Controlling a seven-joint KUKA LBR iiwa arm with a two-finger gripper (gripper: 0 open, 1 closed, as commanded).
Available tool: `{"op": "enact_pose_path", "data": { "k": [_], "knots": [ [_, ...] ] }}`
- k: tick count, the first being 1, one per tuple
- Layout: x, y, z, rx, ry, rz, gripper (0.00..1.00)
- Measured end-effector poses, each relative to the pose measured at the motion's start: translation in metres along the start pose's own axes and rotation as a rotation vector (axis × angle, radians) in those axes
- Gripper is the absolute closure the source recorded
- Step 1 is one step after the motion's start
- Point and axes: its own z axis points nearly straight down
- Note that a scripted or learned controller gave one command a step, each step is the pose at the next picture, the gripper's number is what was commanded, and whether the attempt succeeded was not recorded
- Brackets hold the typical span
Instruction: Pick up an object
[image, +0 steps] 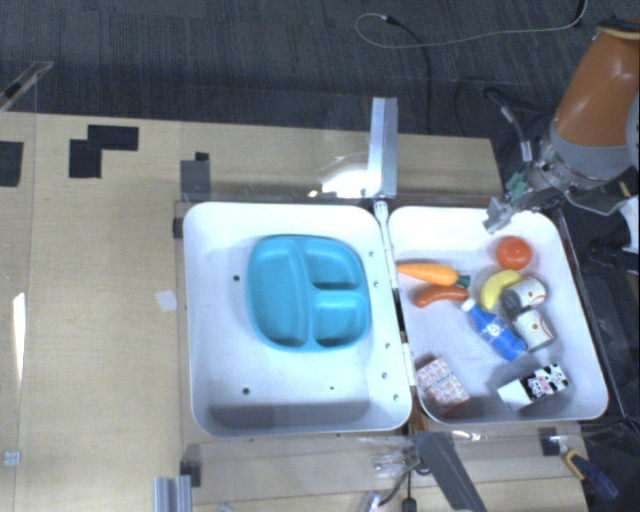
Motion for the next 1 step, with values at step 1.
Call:
{"op": "enact_pose_path", "data": {
  "k": [1],
  "knots": [
    [-0.0468, 0.0124, -0.0022, -0.004, -0.003, -0.179, 1.00]
  ]
}}
